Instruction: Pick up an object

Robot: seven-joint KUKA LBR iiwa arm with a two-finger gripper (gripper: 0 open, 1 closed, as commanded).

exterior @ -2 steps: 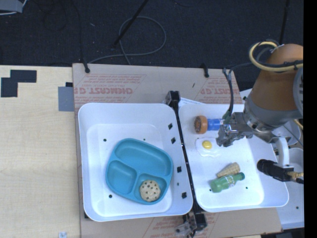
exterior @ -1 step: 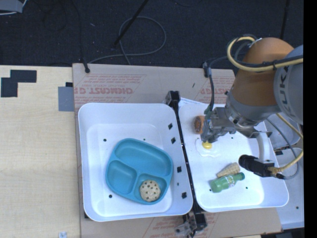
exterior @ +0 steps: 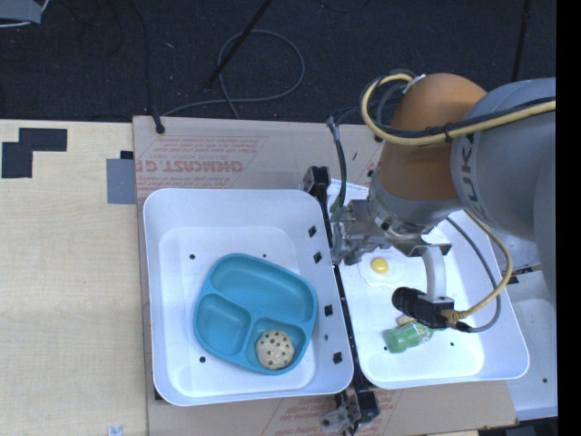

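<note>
Camera view is showing the left bin (exterior: 182, 216) holding a blue divided plate (exterior: 259, 289), with a cookie (exterior: 274, 348) sitting in its lower right compartment. The right bin (exterior: 481, 361) is holding a toy fried egg (exterior: 379, 266) and a green item (exterior: 406, 336). The gripper (exterior: 354, 236) is hanging over the right bin's left side; cannot tell how open it is or whether it is gripping anything.

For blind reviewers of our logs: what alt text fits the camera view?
A grey, orange-banded robot arm reaches over the right white bin, which holds a toy fried egg and a green object. The left white bin holds a blue divided plastic plate with a speckled round cookie in one compartment.
</note>
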